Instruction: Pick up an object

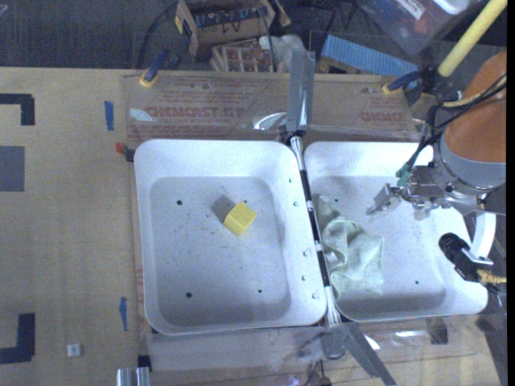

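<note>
The arm (476, 139) is cut off by the picture's right edge, so most of its body past the orange band lies out of frame. The gripper (385, 200) above the right bin (418, 296) is small and dim, and its fingertips cannot be made out apart. The pale cloth (352, 252) is crumpled against that bin's left wall, its folds hiding whatever lies beneath. The desk (64, 215) runs past the left and bottom edges.
</note>
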`<state>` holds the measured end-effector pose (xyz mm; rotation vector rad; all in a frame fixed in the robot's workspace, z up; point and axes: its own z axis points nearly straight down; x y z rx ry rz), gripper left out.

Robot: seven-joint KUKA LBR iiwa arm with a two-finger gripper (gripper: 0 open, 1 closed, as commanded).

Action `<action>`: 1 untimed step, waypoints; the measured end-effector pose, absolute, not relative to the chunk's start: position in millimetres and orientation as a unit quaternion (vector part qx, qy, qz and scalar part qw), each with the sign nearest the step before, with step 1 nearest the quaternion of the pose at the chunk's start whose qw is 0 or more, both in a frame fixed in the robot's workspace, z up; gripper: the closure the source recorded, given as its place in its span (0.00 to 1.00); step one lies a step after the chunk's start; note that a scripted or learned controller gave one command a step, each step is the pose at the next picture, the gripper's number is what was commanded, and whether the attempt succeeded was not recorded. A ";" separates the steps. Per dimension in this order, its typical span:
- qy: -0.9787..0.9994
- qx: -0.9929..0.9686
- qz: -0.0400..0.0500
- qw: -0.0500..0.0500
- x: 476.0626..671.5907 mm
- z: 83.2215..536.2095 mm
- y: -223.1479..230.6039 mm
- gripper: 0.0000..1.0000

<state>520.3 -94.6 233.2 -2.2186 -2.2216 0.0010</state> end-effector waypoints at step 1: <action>-0.686 -0.727 0.001 0.001 498.5 204.7 -15.6 0.00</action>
